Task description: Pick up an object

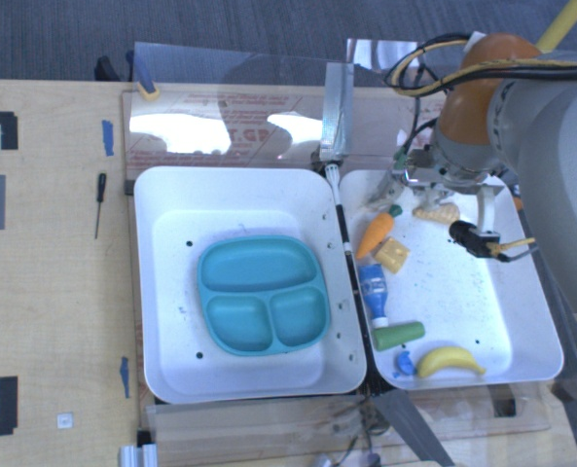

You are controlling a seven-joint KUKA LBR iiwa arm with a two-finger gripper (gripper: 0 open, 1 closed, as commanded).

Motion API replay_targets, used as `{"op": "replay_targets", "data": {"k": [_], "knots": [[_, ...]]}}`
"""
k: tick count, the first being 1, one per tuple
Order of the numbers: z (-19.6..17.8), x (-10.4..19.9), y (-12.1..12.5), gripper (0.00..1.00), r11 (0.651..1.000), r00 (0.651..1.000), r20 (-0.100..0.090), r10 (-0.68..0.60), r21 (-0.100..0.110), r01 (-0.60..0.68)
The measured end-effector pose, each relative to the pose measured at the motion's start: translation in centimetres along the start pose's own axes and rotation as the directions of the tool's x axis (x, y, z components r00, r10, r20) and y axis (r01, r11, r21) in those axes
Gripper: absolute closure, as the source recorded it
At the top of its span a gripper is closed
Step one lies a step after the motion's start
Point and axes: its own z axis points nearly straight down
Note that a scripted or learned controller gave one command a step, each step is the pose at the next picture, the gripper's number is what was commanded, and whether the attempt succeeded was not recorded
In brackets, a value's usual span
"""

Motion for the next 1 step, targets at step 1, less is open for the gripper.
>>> {"op": "replay_targets", "data": {"k": [1], "knots": [[1.54,0.85,-0.7,0.0,0.97,0.971,-0.008,-0.24,0.024,0.241]]}}
